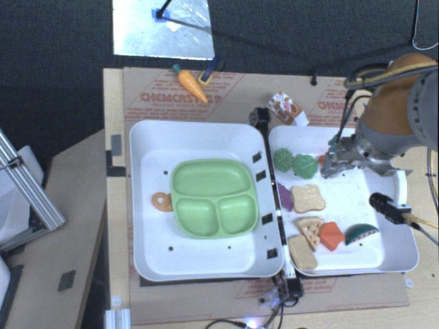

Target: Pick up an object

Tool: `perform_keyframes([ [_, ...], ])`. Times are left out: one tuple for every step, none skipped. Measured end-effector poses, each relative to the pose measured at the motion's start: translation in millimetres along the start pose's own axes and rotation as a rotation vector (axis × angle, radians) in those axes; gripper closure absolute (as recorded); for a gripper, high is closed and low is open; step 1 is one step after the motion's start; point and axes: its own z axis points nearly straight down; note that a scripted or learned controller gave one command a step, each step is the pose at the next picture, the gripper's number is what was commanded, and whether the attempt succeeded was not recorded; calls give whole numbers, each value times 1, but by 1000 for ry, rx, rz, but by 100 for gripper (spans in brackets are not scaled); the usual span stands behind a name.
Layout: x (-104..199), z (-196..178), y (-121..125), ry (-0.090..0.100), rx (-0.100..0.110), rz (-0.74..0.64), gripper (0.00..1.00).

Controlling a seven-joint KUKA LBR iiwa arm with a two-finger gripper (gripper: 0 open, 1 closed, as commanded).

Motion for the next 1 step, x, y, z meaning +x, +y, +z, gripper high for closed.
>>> perform_keyframes([
  [0,-57,12,0,0,0,100],
])
